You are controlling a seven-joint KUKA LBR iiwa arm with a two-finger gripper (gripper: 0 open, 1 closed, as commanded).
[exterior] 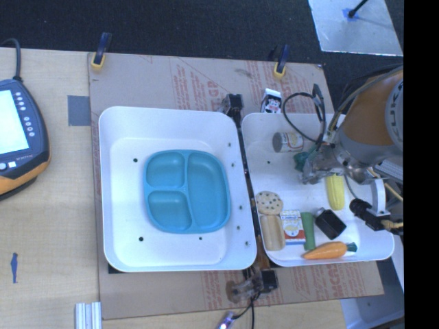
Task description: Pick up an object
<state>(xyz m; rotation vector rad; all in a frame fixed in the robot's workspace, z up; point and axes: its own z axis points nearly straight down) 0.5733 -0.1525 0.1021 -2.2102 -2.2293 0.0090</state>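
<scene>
Camera view, looking down at a slant on your table, which carries two shallow white bins side by side on a sheet of brown cardboard. Left bin: you see a blue divided plate lying flat near its middle, three compartments facing up. Right bin: you see the loose objects gathered here. Along its near edge lies an orange carrot with a green tip pointing right; just beside it stand a dark green stick, a small white and red carton and a tan cylinder. A speckled cookie sits just above the cylinder. A black block lies tilted near the carrot, a yellow corn cob lies upright in the picture above it, and a small can rests on its side toward the far wall. Your arm enters from the right, orange band visible, and the gripper hangs over the middle of the right bin, between the can and the corn cob, with a teal patch at its tip. You cannot tell whether it is apart or together, nor whether anything is clamped. A teach pendant lies at the table's left edge
</scene>
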